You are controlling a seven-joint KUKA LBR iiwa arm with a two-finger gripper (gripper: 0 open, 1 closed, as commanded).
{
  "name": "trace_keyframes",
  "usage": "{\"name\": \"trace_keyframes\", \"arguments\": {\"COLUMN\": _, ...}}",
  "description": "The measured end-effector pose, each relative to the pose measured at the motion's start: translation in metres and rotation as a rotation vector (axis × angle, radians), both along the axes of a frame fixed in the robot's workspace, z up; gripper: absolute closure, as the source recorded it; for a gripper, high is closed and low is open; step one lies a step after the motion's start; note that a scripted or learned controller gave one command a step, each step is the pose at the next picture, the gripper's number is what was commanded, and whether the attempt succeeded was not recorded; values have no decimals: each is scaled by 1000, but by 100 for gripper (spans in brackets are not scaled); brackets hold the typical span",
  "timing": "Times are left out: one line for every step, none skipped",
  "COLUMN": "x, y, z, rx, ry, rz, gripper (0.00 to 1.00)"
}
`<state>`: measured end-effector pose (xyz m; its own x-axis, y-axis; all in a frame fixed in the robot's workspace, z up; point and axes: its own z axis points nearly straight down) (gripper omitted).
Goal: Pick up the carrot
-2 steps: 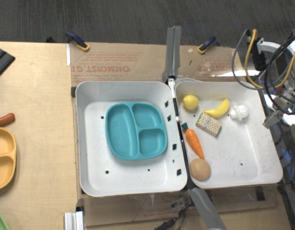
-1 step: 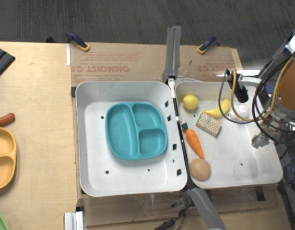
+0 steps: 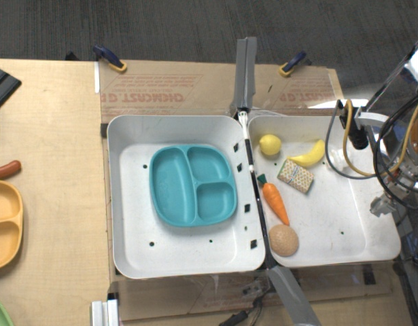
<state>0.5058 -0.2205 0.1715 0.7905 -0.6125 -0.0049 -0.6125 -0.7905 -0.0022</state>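
Observation:
The carrot (image 3: pixel 275 202), orange with a small green top, lies in the right bin (image 3: pixel 344 240) close to its left wall, pointing down and to the right. My arm comes in over the bin's right edge, trailing cables. My gripper (image 3: pixel 385 205) hangs low by the right rim, well to the right of the carrot and apart from it. Nothing shows in the gripper.
Around the carrot lie a yellow lemon (image 3: pixel 270 144), a banana (image 3: pixel 309 155), a patterned block (image 3: pixel 295 176) and a tan round ball (image 3: pixel 283 240) just below the carrot's tip. A teal divided plate (image 3: pixel 193 185) sits in the left bin (image 3: pixel 117 182). Off to the left sits an orange plate (image 3: pixel 3 226).

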Motion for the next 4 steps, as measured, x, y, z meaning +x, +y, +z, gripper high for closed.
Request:
{"name": "trace_keyframes", "arguments": {"x": 1, "y": 2, "z": 8, "rx": 5, "ry": 0, "rz": -3, "gripper": 100}}
{"name": "trace_keyframes", "arguments": {"x": 2, "y": 5, "z": 17, "rx": 9, "ry": 1, "rz": -7, "gripper": 100}}
{"name": "trace_keyframes", "arguments": {"x": -2, "y": 26, "z": 5, "rx": 1, "ry": -5, "rz": 430, "gripper": 100}}
{"name": "trace_keyframes", "arguments": {"x": -17, "y": 5, "z": 10, "rx": 1, "ry": -6, "rz": 411, "gripper": 100}}
